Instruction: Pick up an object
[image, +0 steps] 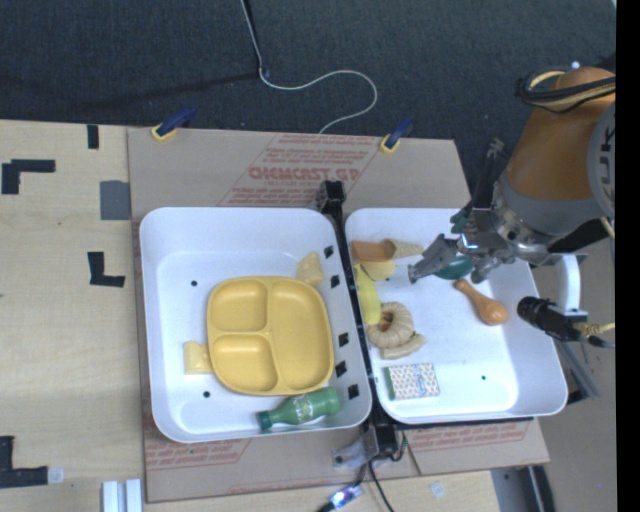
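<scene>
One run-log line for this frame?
arm: over right bin | gripper: above bin floor, near teal item | grasp: unclear | left bin: yellow tray, green bottle

Two white bins (160, 300) sit side by side. The left bin holds one yellow divided plate (270, 335) and one green bottle (300, 410). The right bin (520, 380) holds one patterned packet (412, 380) and one pastry ring (392, 330).

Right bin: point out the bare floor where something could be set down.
The right bin is bare along its near right floor, between the patterned packet and the right wall, below the wooden drumstick. The left side is crowded: banana, pastry and carrot-like piece cluster by the divider, with the gripper above.
</scene>
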